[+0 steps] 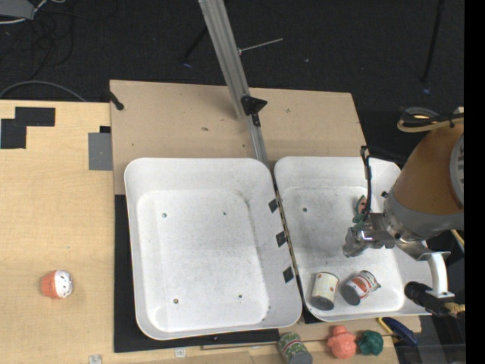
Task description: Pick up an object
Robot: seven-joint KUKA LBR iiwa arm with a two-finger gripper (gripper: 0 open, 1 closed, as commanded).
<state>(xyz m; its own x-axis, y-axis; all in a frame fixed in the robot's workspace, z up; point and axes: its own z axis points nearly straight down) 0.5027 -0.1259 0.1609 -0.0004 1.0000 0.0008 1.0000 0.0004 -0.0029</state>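
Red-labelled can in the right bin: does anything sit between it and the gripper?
Nothing visible. The gripper hangs above bare bin floor, the red-labelled can lying nearer the camera, and the white cup off to its side.

We see the arm (432, 184) as a broad rounded body, its orange band wide and smooth above a grey section that narrows toward the wrist. Below that grey section sits the gripper (358, 241), a small cluster of dull metallic and dark parts with a speck of green and red on it. A thin dark cable (367, 174) runs up from the gripper alongside the orange band.
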